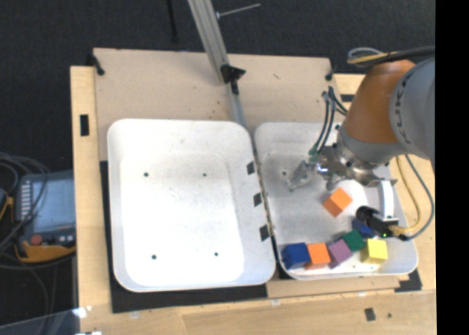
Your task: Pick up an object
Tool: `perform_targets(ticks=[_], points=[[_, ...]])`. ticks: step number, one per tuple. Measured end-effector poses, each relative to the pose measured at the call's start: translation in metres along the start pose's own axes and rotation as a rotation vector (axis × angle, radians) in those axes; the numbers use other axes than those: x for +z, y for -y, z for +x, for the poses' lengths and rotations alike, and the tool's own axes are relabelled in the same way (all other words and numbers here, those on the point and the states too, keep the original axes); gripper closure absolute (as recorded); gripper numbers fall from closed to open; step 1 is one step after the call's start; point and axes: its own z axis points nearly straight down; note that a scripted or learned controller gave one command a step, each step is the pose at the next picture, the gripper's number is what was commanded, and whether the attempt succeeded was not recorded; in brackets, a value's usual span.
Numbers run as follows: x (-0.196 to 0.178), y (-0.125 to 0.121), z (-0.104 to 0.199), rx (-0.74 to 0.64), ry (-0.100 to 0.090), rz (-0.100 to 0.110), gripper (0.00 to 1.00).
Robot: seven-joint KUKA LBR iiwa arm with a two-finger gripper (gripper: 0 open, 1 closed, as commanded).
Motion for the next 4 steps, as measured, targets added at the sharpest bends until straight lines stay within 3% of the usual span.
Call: perform_targets(ticks=[1, 2, 4], points=[[0.051, -0.001, -0.002, 0.0, 0.002, -0.006, 0.0], [0.038, -0.002, -0.001, 0.008, -0.003, -0.011, 1.0], [-0.068, -0.01, -0.015, -0.007, -0.001, -0.013, 1.0]])
